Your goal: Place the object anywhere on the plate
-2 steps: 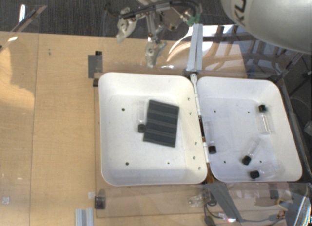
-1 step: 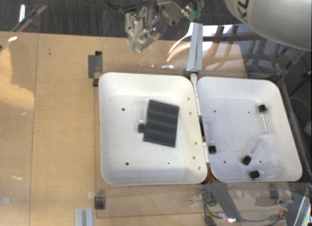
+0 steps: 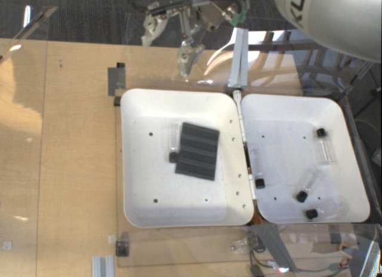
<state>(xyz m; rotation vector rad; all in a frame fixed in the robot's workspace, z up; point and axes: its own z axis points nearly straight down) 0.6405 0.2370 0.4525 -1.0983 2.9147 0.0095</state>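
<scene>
Camera view: we see the gripper (image 3: 190, 55) raised beyond the far edge of the left bin (image 3: 134, 150), its narrow fingers close together with nothing visible between them. A dark ribbed plate (image 3: 197, 150) lies flat mid-bin, presumably as the target. Clear black-capped vials (image 3: 324, 147) lie scattered in the right bin (image 3: 280, 114), so we judge the object not yet picked.

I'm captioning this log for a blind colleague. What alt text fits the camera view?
Two shallow white bins sit side by side on a wooden bench: the left bin holds a dark ribbed plate, and the right bin holds several small clear vials with black caps. The gripper hangs above the bench beyond the left bin's far edge.
</scene>
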